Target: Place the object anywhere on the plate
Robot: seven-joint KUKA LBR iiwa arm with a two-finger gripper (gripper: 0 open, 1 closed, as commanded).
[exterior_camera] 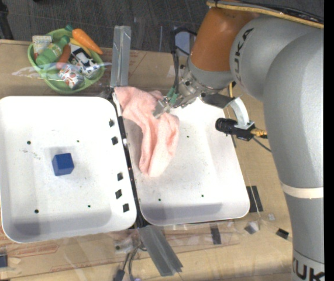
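gripper (165, 105): pinching top of pink cloth (153, 134), fingertips partly buried in folds | cloth: drapes over right bin (213, 180) | blue cube (63, 163): left bin (14, 157)

The tool (165, 105) pinches a pink cloth (154, 134) over the right bin (213, 180); a blue cube (63, 163) sits in the left bin (26, 174).

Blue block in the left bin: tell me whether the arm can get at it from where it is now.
Probably yes. The blue block sits alone on the open floor of the left bin, nothing over or beside it. The gripper is at the pink cloth in the right bin, so it must cross the divider first.
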